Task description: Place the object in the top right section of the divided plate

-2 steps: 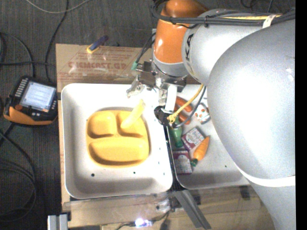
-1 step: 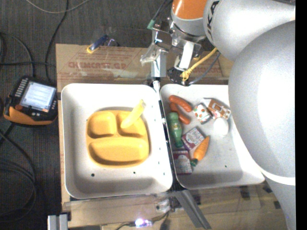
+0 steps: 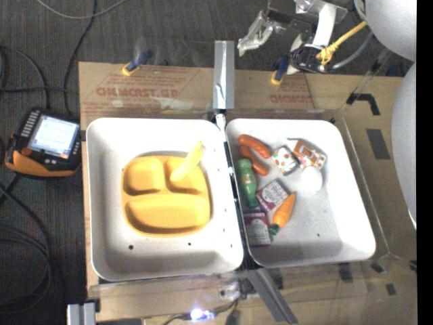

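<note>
On the far left of the table sits a handheld pendant [image 3: 44,144]. Right of it, in the left bin [image 3: 101,202], you see the yellow divided plate [image 3: 166,195], with a pale yellow stick-shaped object [image 3: 187,164] lying tilted in its top right section, one end propped over the rim. Next, the right bin [image 3: 338,202] holds a carrot [image 3: 285,209], a green bottle [image 3: 245,180] and small packets. Up top, the end effector [image 3: 270,42] hangs above the bins with its fingers apart, holding nothing. Judge the placement done; keep clear so you don't nudge the stick.
</note>
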Motion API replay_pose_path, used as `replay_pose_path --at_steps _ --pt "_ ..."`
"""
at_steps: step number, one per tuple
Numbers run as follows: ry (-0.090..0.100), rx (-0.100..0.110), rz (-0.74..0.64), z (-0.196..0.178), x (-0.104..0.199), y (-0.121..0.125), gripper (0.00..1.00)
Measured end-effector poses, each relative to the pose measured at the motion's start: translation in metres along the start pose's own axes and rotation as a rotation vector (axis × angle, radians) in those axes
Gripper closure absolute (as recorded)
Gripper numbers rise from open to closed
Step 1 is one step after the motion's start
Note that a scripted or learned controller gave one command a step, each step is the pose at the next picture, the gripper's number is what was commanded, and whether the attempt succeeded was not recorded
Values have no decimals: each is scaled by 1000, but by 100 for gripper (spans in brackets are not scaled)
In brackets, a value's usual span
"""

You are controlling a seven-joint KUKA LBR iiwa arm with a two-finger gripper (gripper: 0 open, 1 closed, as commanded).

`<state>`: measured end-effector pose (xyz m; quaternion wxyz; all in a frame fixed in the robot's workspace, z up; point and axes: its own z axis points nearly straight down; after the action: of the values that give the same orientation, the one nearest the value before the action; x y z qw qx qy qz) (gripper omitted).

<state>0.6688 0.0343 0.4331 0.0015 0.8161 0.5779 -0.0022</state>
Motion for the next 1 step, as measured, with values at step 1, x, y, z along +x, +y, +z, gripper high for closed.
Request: replay_pose_path --at_steps 1 --pt "0 1 -41 0 -17 6 0"
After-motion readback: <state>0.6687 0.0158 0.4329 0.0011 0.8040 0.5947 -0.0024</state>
